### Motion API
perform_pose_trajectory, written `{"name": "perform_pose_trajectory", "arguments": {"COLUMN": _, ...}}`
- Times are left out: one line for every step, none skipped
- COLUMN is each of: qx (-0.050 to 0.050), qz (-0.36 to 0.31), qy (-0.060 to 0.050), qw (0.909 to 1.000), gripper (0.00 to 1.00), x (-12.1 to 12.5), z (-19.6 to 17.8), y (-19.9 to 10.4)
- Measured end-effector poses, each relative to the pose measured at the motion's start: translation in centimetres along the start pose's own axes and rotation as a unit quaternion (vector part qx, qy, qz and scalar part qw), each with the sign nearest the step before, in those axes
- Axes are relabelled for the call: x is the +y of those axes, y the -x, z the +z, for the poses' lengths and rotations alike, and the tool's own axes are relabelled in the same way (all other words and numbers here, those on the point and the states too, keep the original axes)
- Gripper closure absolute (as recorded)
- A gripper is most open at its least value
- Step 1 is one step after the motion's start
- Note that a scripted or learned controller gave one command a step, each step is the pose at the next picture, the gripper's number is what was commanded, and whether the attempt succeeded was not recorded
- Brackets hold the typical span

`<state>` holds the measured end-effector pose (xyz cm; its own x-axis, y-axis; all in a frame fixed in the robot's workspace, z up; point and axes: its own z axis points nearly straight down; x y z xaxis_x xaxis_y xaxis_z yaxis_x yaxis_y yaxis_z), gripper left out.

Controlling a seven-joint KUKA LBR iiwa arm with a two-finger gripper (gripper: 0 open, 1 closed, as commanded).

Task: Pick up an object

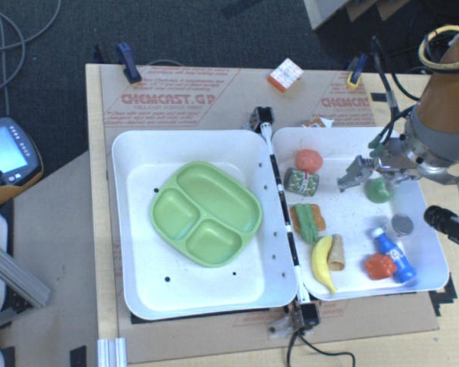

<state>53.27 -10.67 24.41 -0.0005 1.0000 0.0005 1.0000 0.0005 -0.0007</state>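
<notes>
Green ball (pixel 380 190) beside grey cap (pixel 402 225)

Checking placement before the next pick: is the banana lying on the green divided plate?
No, the banana lies in the right bin, while the green plate sits in the left bin.

Green ball (pixel 380 190) partly hidden under gripper (pixel 367 173); arm (pixel 444 105) cut by right edge.

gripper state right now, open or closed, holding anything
Gripper: over the right bin, just above a green ball. Whether it is open, closed, or gripping the ball cannot be told from this view.
</notes>
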Motion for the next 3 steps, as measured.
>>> {"name": "perform_pose_trajectory", "arguments": {"qx": 0.0, "qz": -0.003, "qy": 0.003, "qw": 1.0, "gripper": 0.0, "x": 10.5, "z": 6.3, "y": -3.8}}
{"name": "perform_pose_trajectory", "arguments": {"qx": 0.0, "qz": -0.002, "qy": 0.003, "qw": 1.0, "gripper": 0.0, "x": 13.6, "z": 5.9, "y": -5.9}}
{"name": "perform_pose_trajectory", "arguments": {"qx": 0.0, "qz": 0.0, "qy": -0.001, "qw": 1.0, "gripper": 0.0, "x": 11.7, "z": 5.9, "y": -6.2}}
